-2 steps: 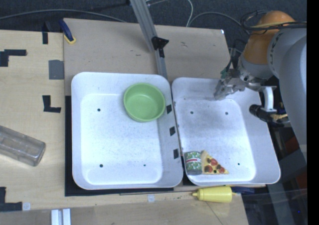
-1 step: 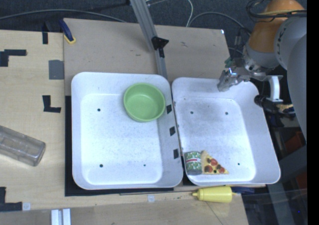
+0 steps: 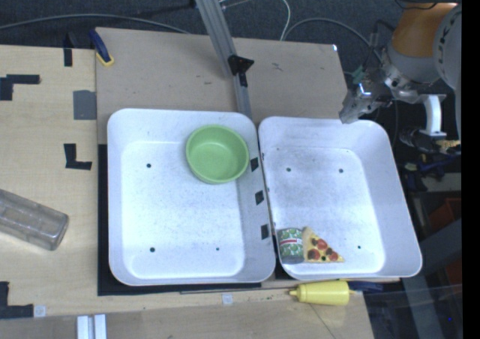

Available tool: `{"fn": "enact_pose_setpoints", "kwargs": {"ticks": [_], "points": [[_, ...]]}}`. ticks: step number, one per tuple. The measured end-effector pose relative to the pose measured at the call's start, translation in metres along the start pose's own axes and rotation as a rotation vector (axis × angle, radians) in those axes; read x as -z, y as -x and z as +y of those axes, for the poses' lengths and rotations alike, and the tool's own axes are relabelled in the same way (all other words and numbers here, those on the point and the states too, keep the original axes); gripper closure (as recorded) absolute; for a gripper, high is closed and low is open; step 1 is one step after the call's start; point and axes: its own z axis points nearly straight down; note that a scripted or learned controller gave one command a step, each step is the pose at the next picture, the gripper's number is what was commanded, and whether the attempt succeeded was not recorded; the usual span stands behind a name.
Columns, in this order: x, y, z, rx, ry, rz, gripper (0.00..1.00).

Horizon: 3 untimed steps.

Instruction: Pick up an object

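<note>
Gripper [image 3: 352, 111] first: it hangs at the upper right of the frame, over the far rim of the right bin [image 3: 375, 135], and nothing is seen in it; how it is set I cannot tell, since it reads as one small grey wedge against the rim.

Going from the left of the frame: a clear plastic cylinder [image 3: 30, 219] lies on the counter [image 3: 157, 67], well apart from the bins. The left bin [image 3: 127, 202] holds a green bowl [image 3: 217, 153], upright, near its upper right corner. The right bin holds a small printed packet [image 3: 307, 246] lying flat in its lower left corner, touching or just beside the wall. A yellow bottle [image 3: 324, 292] lies on its side on the counter just below that bin, long axis running left to right.

As I judge it, the packet is the likelier target: it lies down and slightly left in the frame from the gripper, across the whole bin. The bowl lies left, beyond the shared wall.

The arm [image 3: 420, 37] is cut off at the right edge, and the packet's print is too small to read.
</note>
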Motion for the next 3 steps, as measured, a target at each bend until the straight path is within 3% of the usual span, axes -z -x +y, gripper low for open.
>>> {"fn": "enact_pose_setpoints", "kwargs": {"ticks": [1,3], "points": [[0.041,0.0,0.001,0.0,-0.002,0.001,1.0],[0.026,-0.103,0.003,0.004,-0.008,0.003,1.0]]}}
